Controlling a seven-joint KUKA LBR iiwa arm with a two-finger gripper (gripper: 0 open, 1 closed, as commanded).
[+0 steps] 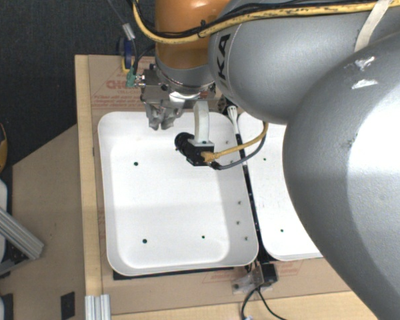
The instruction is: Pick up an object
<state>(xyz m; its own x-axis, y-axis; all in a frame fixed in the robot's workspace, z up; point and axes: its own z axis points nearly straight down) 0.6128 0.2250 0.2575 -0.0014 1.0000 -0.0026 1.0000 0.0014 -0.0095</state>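
White plastic is most of what I see from here: the left bin (pixel 167 245) lies on the cardboard-covered worktop (pixel 87 179) with the right bin (pixel 283 239) touching it along one side, much of that second one hidden under the grey arm (pixel 320 112). The arm comes in from three o'clock, its orange band (pixel 187 12) up at twelve o'clock. Below the band the end effector (pixel 161 120) hangs over the far rim of the left bin, at about eleven o'clock of that bin. Its fingers look drawn close together with nothing between them, so I take it to be carrying nothing, though the view is small and I would not swear to the gap.

As for something to pick up, I cannot find one. The left bin's floor shows just a few small dark dots. A black fitting (pixel 190 149) with a yellow cable (pixel 237 149) hangs near one o'clock of the bin; it seems to belong to the arm, not to the task.

My guess is that this is the searching or approach stage, with no grasp made. Next, the program needs a target located, perhaps in the hidden part of the right bin, then the fingers spread and brought down over it.
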